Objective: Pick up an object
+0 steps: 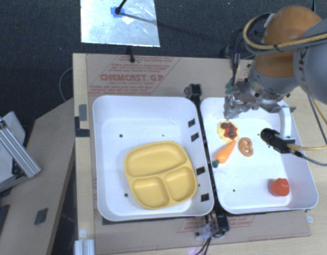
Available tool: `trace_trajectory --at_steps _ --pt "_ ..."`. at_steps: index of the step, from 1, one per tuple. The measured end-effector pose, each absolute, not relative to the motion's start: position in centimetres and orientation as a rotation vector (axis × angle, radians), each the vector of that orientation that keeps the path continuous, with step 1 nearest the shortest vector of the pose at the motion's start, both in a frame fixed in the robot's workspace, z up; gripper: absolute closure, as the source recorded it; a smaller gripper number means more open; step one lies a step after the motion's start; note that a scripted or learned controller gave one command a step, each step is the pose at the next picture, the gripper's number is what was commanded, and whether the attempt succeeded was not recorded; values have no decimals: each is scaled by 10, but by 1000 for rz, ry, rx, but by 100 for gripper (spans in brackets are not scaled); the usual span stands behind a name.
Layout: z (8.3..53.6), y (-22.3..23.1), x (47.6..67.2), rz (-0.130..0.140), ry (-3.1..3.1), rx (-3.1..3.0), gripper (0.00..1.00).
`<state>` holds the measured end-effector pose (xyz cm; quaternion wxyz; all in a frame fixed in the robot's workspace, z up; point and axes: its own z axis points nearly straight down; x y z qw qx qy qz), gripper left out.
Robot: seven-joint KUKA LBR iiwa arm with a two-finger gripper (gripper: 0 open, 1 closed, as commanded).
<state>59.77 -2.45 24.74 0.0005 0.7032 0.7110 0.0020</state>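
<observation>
Orange plastic carrot (225, 153) lies in the right white bin (299, 198), near the divider, its long axis slanting from lower left to upper right. Just above it sits a small yellow-and-red pizza slice (227, 130). The grey arm reaches in from the right, its gripper (233, 109) hanging above the pizza; whether it is open or closed cannot be told.

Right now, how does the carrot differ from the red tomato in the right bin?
The carrot is orange, long and tapered, with a green tip; the tomato is red and rounded. The carrot lies aslant near the divider between the bins, beside the pretzel; the tomato sits alone near the bin's front right corner. Both rest on the floor of the right bin, apart from the gripper.
</observation>
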Motion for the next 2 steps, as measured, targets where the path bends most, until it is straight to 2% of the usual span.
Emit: trace_trajectory --at_steps 1,2 --pt "246 31 595 5 2234 2210 100" --pt "240 89 613 6 2234 2209 100"
